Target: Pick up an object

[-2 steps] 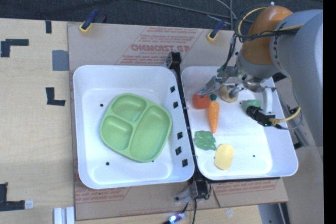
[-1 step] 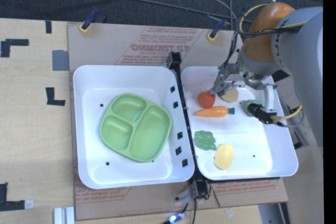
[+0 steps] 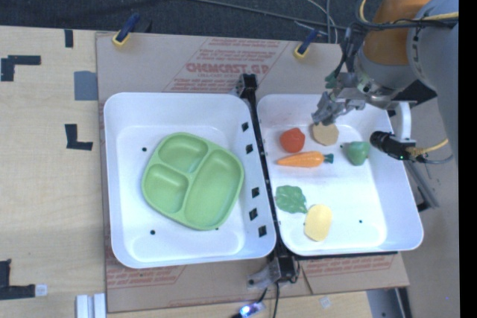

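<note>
In the camera view, the gripper (image 3: 326, 115) hung low over the back of the right bin (image 3: 387, 234), its tip just above a small tan, potato-like toy (image 3: 325, 134); whether it was released or clenched could not be told. The toy lay beside a red tomato (image 3: 293, 139) and behind a carrot (image 3: 304, 159). It looked light, stiff and smooth, likely slippery, so a pinch across its widest middle seemed safest. The left bin (image 3: 119, 115) held a green divided tray (image 3: 194, 180).
</note>
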Robot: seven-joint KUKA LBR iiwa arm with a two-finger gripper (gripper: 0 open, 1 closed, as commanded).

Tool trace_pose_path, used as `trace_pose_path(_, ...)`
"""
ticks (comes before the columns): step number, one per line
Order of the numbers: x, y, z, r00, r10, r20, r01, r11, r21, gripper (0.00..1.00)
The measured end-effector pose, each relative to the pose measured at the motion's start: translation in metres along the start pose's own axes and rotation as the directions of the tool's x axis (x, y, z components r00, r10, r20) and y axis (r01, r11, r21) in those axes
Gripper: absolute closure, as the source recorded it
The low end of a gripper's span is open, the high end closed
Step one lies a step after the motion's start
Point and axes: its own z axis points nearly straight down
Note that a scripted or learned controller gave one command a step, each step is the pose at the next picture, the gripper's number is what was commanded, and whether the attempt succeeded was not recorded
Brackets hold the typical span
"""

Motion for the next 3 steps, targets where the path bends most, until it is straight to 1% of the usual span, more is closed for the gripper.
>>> trace_pose_path(1, 0.005, -0.003, -0.045, 1.0, 0.0, -0.001, 0.0, 1.0, 0.001, 1.0)
trace_pose_path(2, 0.006, -0.003, -0.07, 1.0, 0.0, -0.001, 0.0, 1.0, 0.002, 1.0)
trace_pose_path(3, 0.052, -0.005, -0.07, 1.0, -0.004, -0.002, 0.004, 1.0, 0.005, 1.0)
